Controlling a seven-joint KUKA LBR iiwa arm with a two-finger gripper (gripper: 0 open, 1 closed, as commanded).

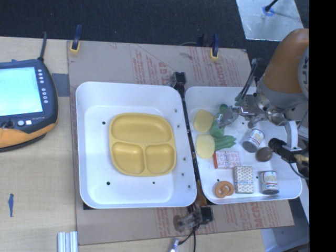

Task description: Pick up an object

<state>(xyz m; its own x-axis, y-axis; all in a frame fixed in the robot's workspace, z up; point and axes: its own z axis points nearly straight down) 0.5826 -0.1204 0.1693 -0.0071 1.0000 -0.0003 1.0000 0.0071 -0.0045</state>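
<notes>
**Mia:** Camera view looks down on two white bins. The arm (pixel 286 62) is cut off at the side, so I see just its grey and orange end. Can you see the tool (pixel 227 117)?

**Ben:** A bit. It is shiny metal and sits low in the right bin (pixel 294 190), near that bin's far left part. It is small and blurry, and I cannot tell how it is set or if it has anything in it.

**Mia:** What is under it?

**Ben:** A green thing (pixel 222 140), soft and leafy looking. Its top end is right by the tool, and I cannot tell if they touch. Two pale yellow lumps (pixel 203 121), round and smooth, lie along the bin's left edge.

**Mia:** And the rest?

**Ben:** A flat red and white packet (pixel 227 159) is in the middle. A checked little box (pixel 243 179) and an orange ring (pixel 224 189) like a doughnut lie near the front edge. One small tin (pixel 269 182) stands in the front right corner. Another tin (pixel 253 139) lies tipped over by a brown round thing (pixel 264 154). The arm hides part of the bin's far right corner.

**Mia:** The left bin (pixel 92 140)?

**Ben:** It holds a yellow plastic tray (pixel 142 143) with three dips. Both bins sit on brown cardboard (pixel 136 62) on the wooden surface (pixel 31 193). A screen pad (pixel 23 98) lies at the surface's left edge, partly cut off.
</notes>
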